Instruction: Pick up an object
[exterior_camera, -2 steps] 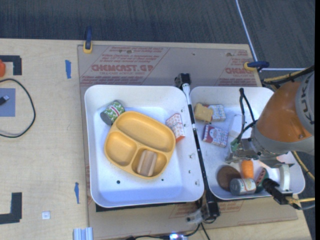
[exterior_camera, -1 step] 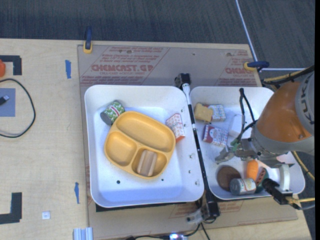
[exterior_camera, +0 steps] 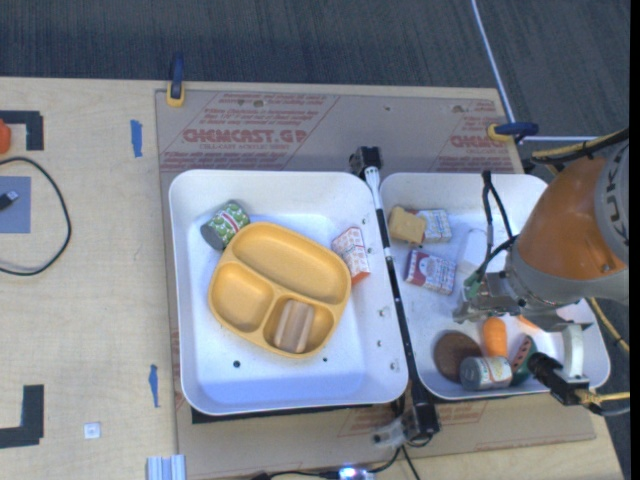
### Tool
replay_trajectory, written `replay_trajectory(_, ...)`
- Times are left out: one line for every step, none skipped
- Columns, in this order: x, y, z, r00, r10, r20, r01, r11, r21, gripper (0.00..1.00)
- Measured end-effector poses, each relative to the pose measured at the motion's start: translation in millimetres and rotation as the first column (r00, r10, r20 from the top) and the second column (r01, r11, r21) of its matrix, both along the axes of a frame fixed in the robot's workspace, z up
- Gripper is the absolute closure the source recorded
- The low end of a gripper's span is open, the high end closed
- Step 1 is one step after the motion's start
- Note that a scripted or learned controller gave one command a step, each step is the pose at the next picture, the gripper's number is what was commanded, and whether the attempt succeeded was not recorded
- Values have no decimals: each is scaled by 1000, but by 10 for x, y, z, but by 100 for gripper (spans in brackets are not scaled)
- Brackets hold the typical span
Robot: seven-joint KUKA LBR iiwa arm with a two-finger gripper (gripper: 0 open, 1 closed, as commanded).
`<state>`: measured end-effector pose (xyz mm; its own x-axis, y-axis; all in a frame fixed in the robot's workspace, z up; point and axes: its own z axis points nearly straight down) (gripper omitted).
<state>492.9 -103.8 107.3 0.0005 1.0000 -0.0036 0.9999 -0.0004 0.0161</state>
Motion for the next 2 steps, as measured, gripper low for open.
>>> replay_trajectory(-1,0,-1,1000,0,0,0,1000,0,0)
replay_trajectory(16,0,102,1000,0,5,0,1000,-1,100)
